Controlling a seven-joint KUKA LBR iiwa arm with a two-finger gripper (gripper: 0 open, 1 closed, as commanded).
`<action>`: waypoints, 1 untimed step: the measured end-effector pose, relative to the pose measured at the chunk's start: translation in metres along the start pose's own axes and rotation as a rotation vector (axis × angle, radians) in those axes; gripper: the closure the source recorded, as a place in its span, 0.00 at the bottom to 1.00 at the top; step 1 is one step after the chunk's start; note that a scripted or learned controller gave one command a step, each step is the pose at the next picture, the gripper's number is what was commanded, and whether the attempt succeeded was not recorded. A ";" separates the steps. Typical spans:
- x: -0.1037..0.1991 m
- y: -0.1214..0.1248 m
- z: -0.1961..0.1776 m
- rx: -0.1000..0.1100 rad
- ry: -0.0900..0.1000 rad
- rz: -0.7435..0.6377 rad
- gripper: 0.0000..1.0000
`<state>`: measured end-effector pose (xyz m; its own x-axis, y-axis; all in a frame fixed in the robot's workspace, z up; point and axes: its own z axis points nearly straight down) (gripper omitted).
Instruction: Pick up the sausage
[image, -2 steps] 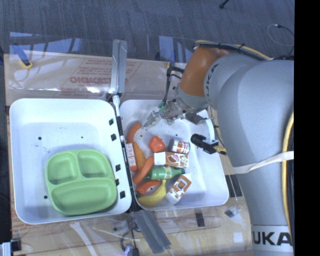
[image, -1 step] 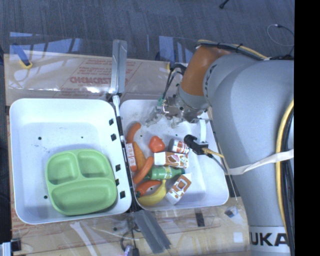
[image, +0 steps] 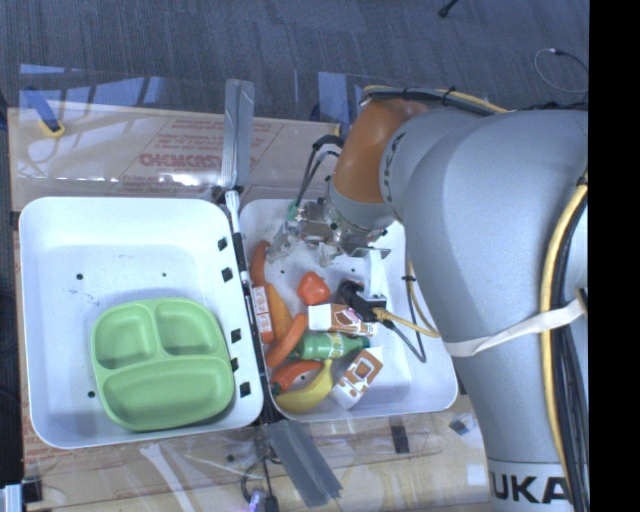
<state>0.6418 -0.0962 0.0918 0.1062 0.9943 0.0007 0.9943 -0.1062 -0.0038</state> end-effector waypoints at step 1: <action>0.000 0.000 0.000 0.000 0.000 0.000 0.00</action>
<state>0.6417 -0.0962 0.0918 0.1060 0.9944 0.0006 0.9944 -0.1060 -0.0040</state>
